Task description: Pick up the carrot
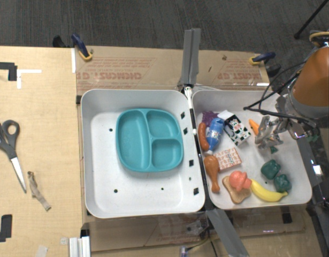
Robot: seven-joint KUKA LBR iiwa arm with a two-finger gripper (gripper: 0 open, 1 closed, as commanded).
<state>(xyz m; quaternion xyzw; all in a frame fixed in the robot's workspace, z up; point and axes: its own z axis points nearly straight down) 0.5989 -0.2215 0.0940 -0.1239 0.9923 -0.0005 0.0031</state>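
**Hand over right bin, carrot just beside it**

Two white bins sat side by side on the table. Left bin (94,159) carried a teal divided plate (150,140) near its centre, 3 compartments, nothing visible in them.

Right bin (303,167) carried the clutter. The carrot (253,126), small and orange, lay toward the far side of the bin, approx. mid-width, just left of the hand (269,135); contact between the two could not be confirmed. The hand was metallic, positioned over the right half of the bin, w/ the arm's orange band (315,82) above it at the table's right edge. Whether its parts were apart or together: cannot tell; nothing was seen clamped in it.

Other items in right bin:
- Sausage (203,136) against the left wall, blue bottle (214,133) just beside it.
- White box w/ dark dots (236,129) near the carrot's left.
- Pink patterned packet (227,158) at mid-bin.
- Drumstick (212,170) at near-left.
- Pink item on a toast slice (238,185) at near side.
- Banana (267,192) along near wall.
- 2 green pieces (275,175) at near-right.

Left of the bins, scissors (9,149) lay on the table surface.
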